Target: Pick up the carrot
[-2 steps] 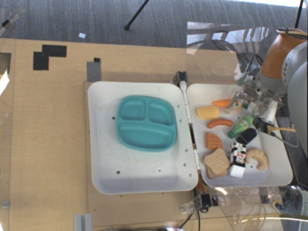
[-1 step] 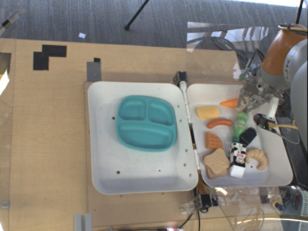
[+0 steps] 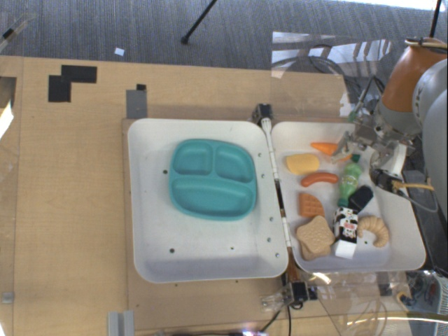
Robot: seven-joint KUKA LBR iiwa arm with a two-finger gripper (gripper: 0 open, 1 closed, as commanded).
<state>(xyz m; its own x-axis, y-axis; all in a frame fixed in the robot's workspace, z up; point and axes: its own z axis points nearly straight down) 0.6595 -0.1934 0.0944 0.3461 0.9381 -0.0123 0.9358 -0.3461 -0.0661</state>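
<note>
Two shallow white plastic bins sit side by side on a tan wooden bench: the left bin carries a teal three-compartment plastic plate, and the right bin holds a scatter of toy food. The grey arm with its orange band reaches in from the right, and its two-finger gripper hangs low over the far end of the right bin. Whether the fingers stand wide or narrow cannot be told from this angle. The small orange toy carrot lies on the bin floor just left of the fingertips, its thin end pointing left; nothing shows it between them. Nearer the camera from the fingers lie a yellow rounded toy piece, a red-orange toy sausage, a green plastic bottle, a black block, an orange wedge, a tan toast slice, a black-and-white cow-patterned carton and a pale croissant.
</note>
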